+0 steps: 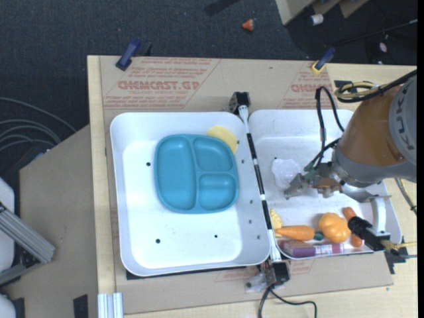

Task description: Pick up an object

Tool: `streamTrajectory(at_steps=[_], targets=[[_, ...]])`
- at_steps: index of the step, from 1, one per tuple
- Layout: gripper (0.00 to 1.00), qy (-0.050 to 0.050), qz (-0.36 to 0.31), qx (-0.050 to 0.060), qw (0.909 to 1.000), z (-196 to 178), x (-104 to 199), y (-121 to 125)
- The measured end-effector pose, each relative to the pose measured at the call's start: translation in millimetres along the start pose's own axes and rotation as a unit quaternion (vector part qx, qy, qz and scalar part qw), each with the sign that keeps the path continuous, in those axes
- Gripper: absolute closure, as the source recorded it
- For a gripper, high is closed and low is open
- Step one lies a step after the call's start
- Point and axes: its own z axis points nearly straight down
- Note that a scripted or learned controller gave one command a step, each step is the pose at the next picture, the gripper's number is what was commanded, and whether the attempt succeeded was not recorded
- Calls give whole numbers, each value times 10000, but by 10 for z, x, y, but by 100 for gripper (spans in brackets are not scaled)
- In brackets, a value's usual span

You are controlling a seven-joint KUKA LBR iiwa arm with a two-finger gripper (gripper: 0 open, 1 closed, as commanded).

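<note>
On the brown bench, the right white bin (pixel 301 121) holds the gripper (pixel 306 183), its grip too blurry to tell, with the long carrot (pixel 295 232) lying sideways toward six o'clock.

tray (pixel 196 173) in left bin (pixel 132 244), carrot (pixel 295 232) in right bin (pixel 265 128)

1 camera | fixed overhead | slanted down | both bins (pixel 126 177) framed

Two bins (pixel 132 197), one tray (pixel 197 173), perhaps one carrot (pixel 295 232)
</note>
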Motion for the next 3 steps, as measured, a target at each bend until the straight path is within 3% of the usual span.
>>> streamTrajectory(at_steps=[1, 2, 3], targets=[[100, -1, 2, -7, 10000, -97, 3, 3], [0, -1, 1, -6, 10000, -97, 3, 3], [100, -1, 2, -13, 10000, -194, 5, 7]])
